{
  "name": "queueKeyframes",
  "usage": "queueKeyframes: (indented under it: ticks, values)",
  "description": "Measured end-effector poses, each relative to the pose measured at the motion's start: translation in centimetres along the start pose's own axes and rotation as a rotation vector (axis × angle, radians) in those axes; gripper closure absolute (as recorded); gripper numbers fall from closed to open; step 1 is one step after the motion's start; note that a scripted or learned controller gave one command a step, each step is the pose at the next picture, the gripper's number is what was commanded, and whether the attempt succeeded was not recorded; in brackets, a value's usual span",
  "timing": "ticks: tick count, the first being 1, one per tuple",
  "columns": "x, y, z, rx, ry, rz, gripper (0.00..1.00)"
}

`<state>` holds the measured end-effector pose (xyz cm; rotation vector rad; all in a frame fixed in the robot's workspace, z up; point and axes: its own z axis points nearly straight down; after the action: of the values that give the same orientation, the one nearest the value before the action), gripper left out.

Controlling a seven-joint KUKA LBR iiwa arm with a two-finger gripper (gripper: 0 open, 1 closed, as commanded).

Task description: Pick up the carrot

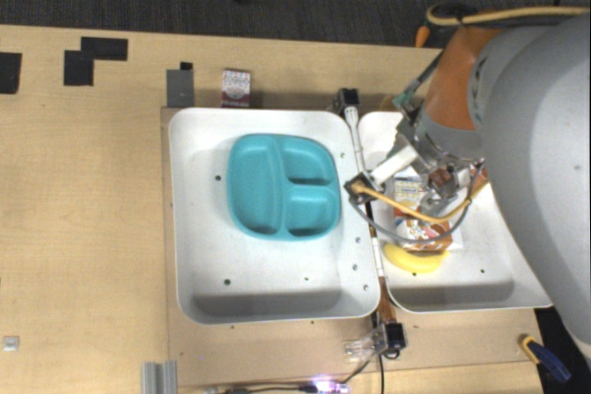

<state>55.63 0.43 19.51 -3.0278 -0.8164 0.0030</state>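
The tool [427,198] covers most of the carrot [423,235], at 3 o'clock from the blue plate [282,185]. I cannot tell which way the carrot points, or the tool's grip.

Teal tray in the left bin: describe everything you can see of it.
The teal tray is a rounded-rectangle divided dish, smooth plastic by its look, with three recesses: one large on the view's left, two smaller on the right. It lies flat, open side up, on the floor of the left bin, apart from the bin's walls.
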Motion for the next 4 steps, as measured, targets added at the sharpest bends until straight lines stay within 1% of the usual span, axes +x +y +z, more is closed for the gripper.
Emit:
queueKeyframes:
  ticks: [1, 2, 3, 4]
  values:
    - [0.7, 6.6, 1.0, -0.008, -0.001, -0.336, 0.00]
    - [2.1, -1.4, 1.1, 0.000, 0.000, -0.105, 0.00]
    - [1.0, 1.1, 1.1, -0.003, -0.002, -0.254, 0.00]
    - [5.4, 6.1, -1.9, -0.006, 0.003, -0.023, 0.00]
